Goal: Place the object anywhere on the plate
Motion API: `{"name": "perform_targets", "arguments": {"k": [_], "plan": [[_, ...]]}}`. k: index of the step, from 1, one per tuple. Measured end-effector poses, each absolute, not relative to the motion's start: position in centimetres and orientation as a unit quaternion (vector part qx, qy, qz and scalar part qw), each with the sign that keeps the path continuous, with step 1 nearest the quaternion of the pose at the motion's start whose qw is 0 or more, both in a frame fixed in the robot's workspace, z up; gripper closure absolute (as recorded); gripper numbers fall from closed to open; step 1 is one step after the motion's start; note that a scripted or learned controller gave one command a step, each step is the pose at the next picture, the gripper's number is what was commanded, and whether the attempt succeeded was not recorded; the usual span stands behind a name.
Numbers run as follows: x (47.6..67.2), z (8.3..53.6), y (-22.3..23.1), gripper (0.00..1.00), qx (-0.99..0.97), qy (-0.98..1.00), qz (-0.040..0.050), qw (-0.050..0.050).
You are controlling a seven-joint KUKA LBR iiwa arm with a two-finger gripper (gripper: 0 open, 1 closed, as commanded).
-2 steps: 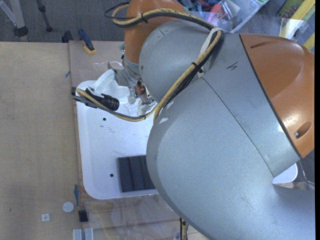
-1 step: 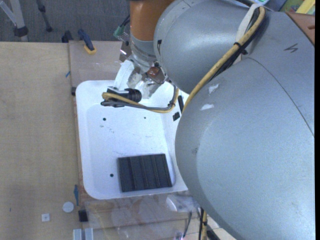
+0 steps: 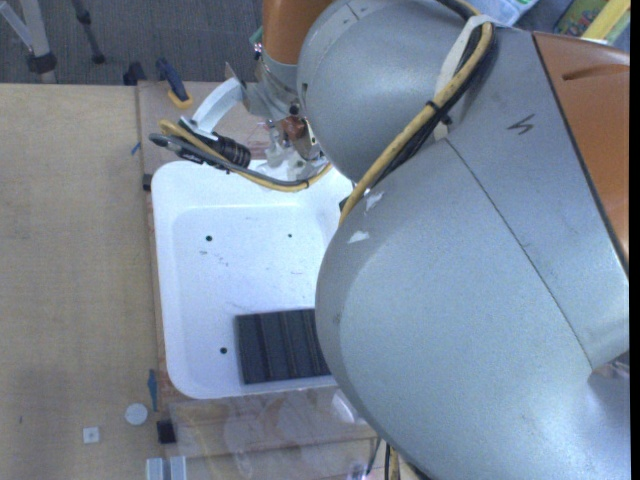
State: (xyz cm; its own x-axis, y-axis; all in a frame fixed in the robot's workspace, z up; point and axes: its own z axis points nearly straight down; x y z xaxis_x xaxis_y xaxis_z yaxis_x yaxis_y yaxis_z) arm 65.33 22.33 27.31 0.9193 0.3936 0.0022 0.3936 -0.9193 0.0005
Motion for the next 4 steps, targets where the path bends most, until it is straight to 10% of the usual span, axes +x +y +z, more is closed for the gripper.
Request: {"name": "perform_targets", "arguments": {"k": [1,2,3,4], "plan": [[61.4,43.4,22.3,1.0,0.994,0.109,0.0013,0.0],[64.8,37.1,22.4,1.0,0.995,0.099,-0.0003,0.0],[61.5,43.4,22.4,1.0,0.995,0.099,0.0014,0.001],[65.6,41.2,22.4,1.0,0.995,0.099,0.0011,0.001]]}}
